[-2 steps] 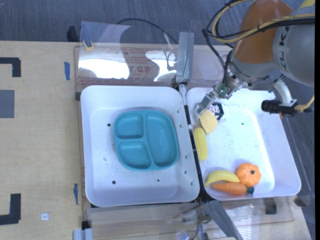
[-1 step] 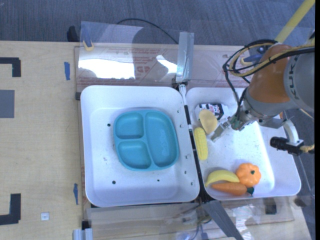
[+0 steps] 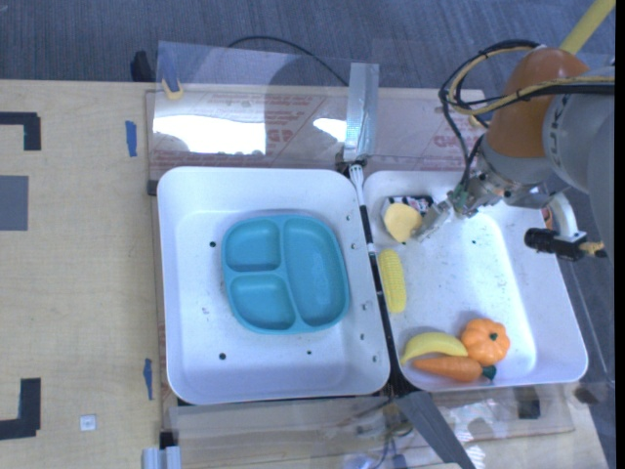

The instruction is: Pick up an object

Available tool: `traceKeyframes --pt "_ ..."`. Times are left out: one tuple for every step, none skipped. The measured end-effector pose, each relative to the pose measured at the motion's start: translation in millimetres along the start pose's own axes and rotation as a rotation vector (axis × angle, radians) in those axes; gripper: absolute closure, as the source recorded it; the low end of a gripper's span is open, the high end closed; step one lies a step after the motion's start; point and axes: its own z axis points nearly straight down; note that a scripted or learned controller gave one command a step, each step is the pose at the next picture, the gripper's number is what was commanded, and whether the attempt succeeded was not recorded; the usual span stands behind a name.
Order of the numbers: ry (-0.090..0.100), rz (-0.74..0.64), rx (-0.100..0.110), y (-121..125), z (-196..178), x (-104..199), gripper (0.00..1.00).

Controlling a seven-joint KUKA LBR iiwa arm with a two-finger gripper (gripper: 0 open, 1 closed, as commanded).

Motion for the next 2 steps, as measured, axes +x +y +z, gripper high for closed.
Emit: traceKeyframes --pt "-0.021 -0.026 -0.028 6.4 -79.7 1.7 0.0" --pt "-0.021 -0.027 -0.027 6.2 -86.2 2.6 1.0"
